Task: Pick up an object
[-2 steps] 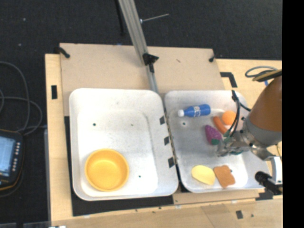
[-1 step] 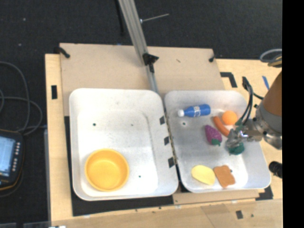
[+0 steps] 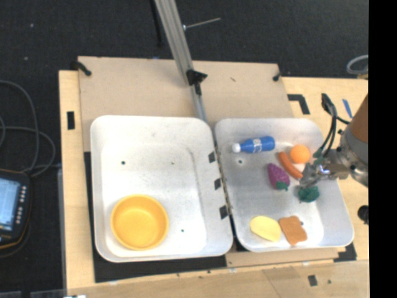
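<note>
— Under the camera, what does the bench look like?

— Pale wood bench (image 3: 173, 85) on a dark floor, with two shallow white bins side by side. A metal rail (image 3: 177, 36) slants in from twelve o'clock and ends at the seam between them. At nine o'clock, off the bench, sits a control pendant (image 3: 9, 207) with black cables.

— And inside the bins?

— The left bin (image 3: 155, 148) carries a yellow bowl (image 3: 139, 221) at its seven o'clock corner. The right bin (image 3: 248, 191) has a blue bottle (image 3: 254, 144) lying at twelve o'clock, an orange ball (image 3: 300, 153) touching a toy carrot (image 3: 288, 163), a purple toy vegetable (image 3: 278, 175) near the middle, and a yellow piece (image 3: 265, 228) beside an orange-brown one (image 3: 293, 230) at six o'clock.

— The gripper?

— The gripper (image 3: 310, 177) comes in from three o'clock, low over the right bin, just beside the carrot's end and directly above a dark green toy (image 3: 308, 194). How far the fingers are spread, I cannot tell; they blur together. Nothing is visibly held between them.
</note>
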`<state>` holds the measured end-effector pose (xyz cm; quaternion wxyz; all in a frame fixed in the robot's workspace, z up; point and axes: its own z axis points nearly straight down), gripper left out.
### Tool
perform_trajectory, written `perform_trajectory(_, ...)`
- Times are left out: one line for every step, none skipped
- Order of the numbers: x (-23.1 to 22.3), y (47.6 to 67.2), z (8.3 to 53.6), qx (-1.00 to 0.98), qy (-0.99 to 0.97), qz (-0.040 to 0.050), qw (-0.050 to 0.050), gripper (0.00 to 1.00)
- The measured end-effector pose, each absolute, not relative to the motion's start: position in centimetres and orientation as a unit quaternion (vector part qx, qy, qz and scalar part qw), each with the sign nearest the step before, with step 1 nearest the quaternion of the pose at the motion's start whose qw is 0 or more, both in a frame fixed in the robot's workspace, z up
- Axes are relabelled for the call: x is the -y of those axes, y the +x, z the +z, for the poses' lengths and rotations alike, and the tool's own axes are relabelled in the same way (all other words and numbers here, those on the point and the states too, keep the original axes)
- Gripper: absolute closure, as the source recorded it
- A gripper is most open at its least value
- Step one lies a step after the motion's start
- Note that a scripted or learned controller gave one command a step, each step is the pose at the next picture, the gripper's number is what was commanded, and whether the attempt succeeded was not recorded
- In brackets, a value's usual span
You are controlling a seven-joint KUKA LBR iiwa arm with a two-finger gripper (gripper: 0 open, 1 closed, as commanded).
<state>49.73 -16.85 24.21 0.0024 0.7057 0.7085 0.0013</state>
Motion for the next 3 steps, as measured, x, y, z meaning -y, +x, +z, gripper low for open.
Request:
perform_trajectory(11.4,51.9,23.6,-0.710,0.704,0.0011,0.001,1.00)
perform_trajectory(5.4,53.3,23.1,-0.710,0.704,0.0011,0.000,1.00)
perform_trajectory(-0.6,54.7,24.0,-0.710,0.704,0.0014,0.000,1.00)
